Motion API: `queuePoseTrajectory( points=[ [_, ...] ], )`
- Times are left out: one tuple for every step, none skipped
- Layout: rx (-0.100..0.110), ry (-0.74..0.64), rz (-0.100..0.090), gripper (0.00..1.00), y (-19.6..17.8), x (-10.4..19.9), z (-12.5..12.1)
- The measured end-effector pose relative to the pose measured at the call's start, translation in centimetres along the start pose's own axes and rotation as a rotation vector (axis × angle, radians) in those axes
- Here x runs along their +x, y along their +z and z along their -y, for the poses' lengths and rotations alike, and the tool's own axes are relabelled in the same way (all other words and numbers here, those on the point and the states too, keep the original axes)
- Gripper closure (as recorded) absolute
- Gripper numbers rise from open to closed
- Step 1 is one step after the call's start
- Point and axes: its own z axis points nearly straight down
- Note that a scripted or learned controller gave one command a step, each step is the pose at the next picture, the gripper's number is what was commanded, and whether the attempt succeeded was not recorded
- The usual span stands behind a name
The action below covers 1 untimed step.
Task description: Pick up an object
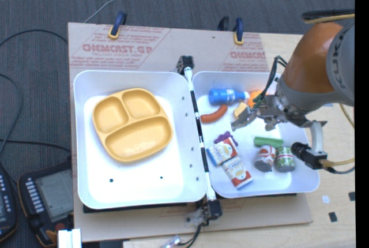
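The robot's gripper (247, 117) hangs low in the right bin (300, 183), near the middle of the frame's right half. I cannot tell what state it is in, because the arm's big orange band (308, 65) hides much of it. It sits right by a small yellow piece (240, 108) and an orange-red sausage (212, 113), so I think it is going for one of those.

The toys lie spread out in this bin so the gripper can reach one at a time. A blue bottle (225, 95) lies at the top. A green stick (268, 141) and two little cans (275, 159) sit lower right. Two small cartons (230, 162) lie lower down.

The left bin (83, 126) holds a yellow tray (132, 124) with three sections.
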Motion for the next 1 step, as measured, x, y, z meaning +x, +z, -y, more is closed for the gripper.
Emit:
queuePoseTrajectory(
  points=[
    [-0.01, 0.0, -0.001, 0.0, 9.64, -1.86, -1.91]
  ],
)
